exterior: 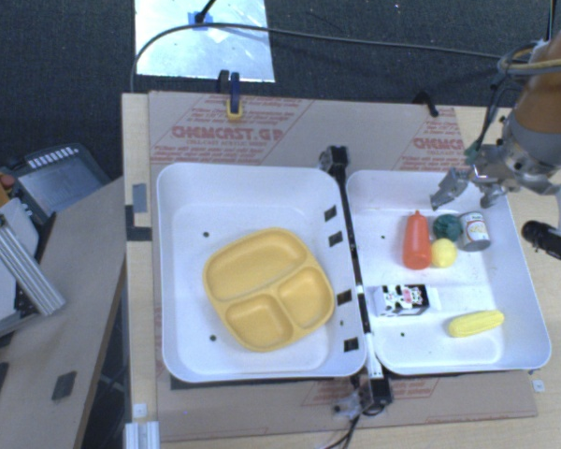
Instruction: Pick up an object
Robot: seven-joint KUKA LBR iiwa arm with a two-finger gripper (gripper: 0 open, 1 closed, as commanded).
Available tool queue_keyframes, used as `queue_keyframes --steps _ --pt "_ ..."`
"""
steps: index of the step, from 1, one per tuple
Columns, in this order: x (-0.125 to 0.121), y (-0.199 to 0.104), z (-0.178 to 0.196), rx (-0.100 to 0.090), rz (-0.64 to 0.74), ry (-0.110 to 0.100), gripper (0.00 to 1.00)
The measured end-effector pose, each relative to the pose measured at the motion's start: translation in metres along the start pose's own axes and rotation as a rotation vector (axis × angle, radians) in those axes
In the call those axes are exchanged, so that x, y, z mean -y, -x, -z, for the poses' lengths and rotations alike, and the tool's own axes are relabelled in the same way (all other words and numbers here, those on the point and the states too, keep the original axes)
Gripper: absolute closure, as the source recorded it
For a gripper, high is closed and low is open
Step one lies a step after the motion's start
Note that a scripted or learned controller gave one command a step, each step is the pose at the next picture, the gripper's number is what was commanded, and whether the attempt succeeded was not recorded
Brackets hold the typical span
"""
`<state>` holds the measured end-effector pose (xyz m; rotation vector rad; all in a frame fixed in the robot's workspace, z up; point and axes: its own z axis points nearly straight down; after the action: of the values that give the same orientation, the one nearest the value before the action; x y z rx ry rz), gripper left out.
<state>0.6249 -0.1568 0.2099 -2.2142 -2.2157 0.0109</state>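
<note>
Two bins sit side by side on the bench. In the left bin [178, 195] a divided tray [266, 288] lies slightly toward the near edge, well apart from the walls. The right bin [514, 344] holds the rest. A bottle [416, 241] lies near the middle of it, with a ball [443, 253] just beside it on its right. Behind the ball sits a small round thing [446, 226], and a can [474, 231] lies right of that, touching or nearly so. Nearer the front, a small carton [403, 298] lies close to the wall between the bins, and a corn cob [475, 323] lies to its right. The gripper [469, 187] hangs over the far part of the right bin, behind the can.
</note>
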Motion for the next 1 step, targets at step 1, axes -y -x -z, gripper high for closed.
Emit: queue_keyframes --steps 1 --pt "-0.0024 -0.0004 0.0085 0.002 0.002 0.013 0.0"
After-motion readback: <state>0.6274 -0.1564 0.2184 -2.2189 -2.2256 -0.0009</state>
